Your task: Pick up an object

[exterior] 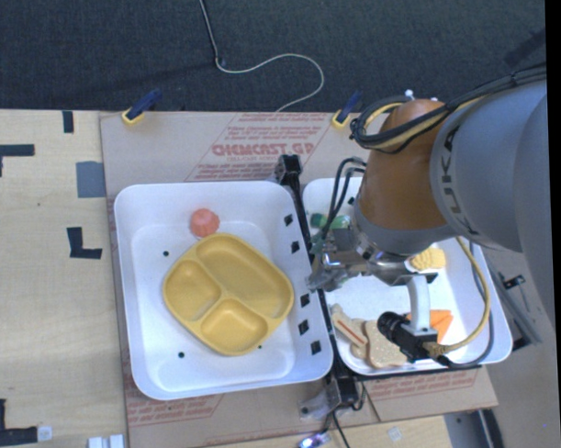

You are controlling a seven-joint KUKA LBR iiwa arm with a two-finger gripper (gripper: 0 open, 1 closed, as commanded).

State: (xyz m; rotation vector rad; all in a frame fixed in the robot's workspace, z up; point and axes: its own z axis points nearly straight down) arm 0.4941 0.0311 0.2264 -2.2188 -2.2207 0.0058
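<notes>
Camera view, one entry per item.

Arm (481, 175): grey, reaching in from the right and bent down over the right bin (379, 296). The orange band (398, 182) above the wrist faces the camera, so the wrist points steeply down at the bin floor.

Gripper (342, 270): metal parts show under the wrist, low over the right bin's left side, close to the wall shared with the left bin (135, 269). The wrist hides the end of it, so I cannot tell whether it is open or closed. Nothing can be seen held in it.

Things that could be picked, right bin:
- tan toast slices (372, 346), lying flat at the near left corner, just below the gripper;
- orange piece (440, 321), near the middle right;
- yellow piece (430, 257), beside the wrist and partly hidden by it;
- green piece (333, 221), at the left wall, partly under the arm.

Things that could be picked, left bin:
- yellow divided tray (230, 292), three compartments, lying flat and turned at an angle in the middle;
- pink round piece (204, 222), just beyond the tray's far edge, touching or almost touching it.

Support: both bins rest side by side on a cardboard sheet (250, 151) with red print, on a pale bench (45, 319).
</notes>
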